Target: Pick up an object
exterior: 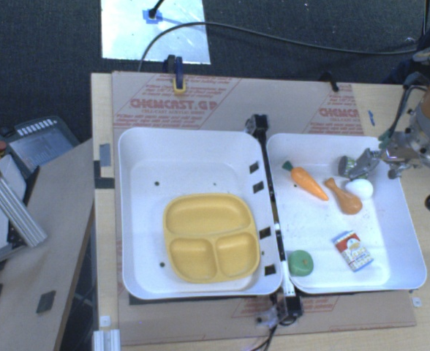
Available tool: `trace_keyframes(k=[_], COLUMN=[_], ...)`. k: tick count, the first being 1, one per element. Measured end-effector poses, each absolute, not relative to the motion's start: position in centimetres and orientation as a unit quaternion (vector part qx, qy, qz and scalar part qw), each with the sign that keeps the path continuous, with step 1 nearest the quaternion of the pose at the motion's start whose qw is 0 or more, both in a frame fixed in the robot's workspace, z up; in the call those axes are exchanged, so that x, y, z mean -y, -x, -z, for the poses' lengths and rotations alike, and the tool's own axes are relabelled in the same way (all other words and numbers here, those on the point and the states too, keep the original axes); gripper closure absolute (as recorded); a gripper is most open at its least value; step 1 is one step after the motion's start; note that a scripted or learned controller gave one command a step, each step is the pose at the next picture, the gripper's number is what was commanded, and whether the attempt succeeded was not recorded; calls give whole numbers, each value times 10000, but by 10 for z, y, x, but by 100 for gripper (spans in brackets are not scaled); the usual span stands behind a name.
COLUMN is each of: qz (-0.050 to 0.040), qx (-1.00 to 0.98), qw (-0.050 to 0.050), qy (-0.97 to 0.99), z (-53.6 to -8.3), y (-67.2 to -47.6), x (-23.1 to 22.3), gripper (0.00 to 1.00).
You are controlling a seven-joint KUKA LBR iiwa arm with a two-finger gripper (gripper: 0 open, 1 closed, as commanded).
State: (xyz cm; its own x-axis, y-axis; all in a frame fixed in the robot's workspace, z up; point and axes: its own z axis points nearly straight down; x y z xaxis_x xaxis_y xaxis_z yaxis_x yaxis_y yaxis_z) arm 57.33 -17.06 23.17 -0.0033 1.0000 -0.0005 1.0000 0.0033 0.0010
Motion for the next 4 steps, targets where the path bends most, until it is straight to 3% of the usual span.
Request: trace_keyframes(k=[1, 3, 4], qz=[8, 5, -6], qx=[-7076, -7076, -7076], qw=[-14, -9, 17], qy=[-7066, -7066, -7066], z=[-170, -83, -95], y=[-577, -568, -569], x=[170, 169, 170], gripper=[0, 0, 100])
